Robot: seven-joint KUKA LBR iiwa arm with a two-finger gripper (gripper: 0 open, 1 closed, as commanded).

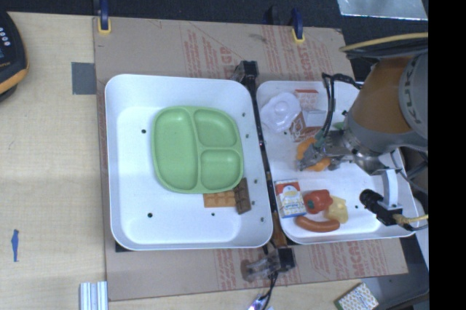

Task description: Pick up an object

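Observation:
The arm comes in from the right, its orange band (382,94) over the right bin (346,234). My gripper (322,150) is down in the middle of that bin, right on top of an orange toy food piece (309,156) that shows around its tip. Close behind it lie a clear plastic cup (280,112) and a small brown-and-white carton (298,126). At the front of the bin are a red pepper (317,200), a sausage (315,225), a yellow piece (337,210) and a small white carton (290,199).
The left bin (131,221) holds a green divided plate (196,148), with an orange block (218,200) and a brown block (242,196) at the plate's front edge. A black fitting on the arm (378,205) hangs over the right bin's front right corner.

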